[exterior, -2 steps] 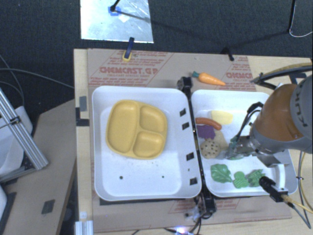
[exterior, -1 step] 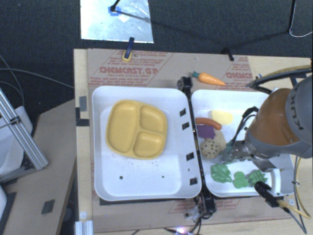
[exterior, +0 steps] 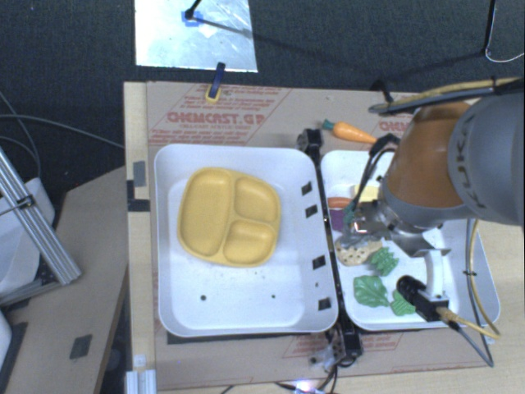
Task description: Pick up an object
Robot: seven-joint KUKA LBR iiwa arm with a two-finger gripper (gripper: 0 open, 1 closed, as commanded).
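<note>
My gripper (exterior: 358,230) reaches down into the right bin (exterior: 484,295), near its left wall, and the bulky wrist hides much of it. Right below it lies a tan speckled piece (exterior: 353,255) like a cookie. Green leafy toy pieces (exterior: 371,290) lie in the front of the same bin, one more green piece (exterior: 383,260) just beside the cookie. A red and orange item (exterior: 339,203) and a yellow item (exterior: 369,194) peek out behind the gripper.
The left bin (exterior: 172,302) holds a yellow divided plate (exterior: 229,216). An orange toy carrot (exterior: 351,132) lies on the cardboard behind the right bin. A black cable fitting (exterior: 422,300) hangs over the right bin's front. Black clips line the divide between bins.
</note>
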